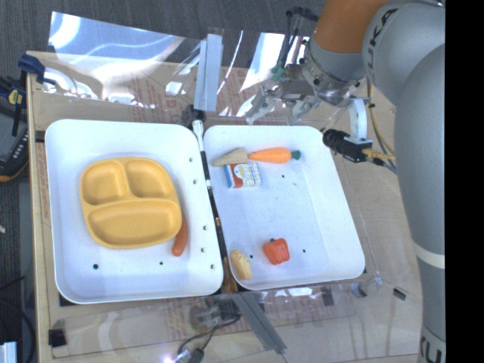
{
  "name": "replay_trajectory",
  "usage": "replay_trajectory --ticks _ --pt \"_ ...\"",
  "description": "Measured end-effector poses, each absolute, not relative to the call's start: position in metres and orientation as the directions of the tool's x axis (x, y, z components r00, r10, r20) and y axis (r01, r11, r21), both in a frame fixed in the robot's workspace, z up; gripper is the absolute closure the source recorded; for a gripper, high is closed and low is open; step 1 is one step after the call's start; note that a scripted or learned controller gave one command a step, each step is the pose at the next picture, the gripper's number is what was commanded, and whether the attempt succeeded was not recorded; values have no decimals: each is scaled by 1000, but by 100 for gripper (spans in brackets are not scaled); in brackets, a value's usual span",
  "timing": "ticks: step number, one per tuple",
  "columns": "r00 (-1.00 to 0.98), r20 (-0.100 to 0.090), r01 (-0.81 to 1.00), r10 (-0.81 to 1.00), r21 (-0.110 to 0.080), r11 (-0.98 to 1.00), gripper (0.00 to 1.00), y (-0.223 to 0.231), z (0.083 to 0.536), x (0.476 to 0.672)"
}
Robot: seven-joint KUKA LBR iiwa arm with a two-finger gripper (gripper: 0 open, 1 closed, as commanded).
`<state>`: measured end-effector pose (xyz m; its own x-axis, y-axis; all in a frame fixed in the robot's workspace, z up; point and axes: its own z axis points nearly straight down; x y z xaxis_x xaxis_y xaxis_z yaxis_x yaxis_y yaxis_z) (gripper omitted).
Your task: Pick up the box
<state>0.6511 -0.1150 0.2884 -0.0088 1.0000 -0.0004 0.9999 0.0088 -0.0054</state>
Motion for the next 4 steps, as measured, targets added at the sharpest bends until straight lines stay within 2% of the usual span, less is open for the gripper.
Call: replay_trajectory --ticks 1,2,3,4 --pt "-59 -1 998 998 -6 59 0 -116 175 656" --pt "-166 -2 986 986 6 166 0 -134 96 646" --pt "-171 -5 985 985 8 171 100 -134 108 648" --pt "-171 -5 985 985 8 171 0 -135 108 648"
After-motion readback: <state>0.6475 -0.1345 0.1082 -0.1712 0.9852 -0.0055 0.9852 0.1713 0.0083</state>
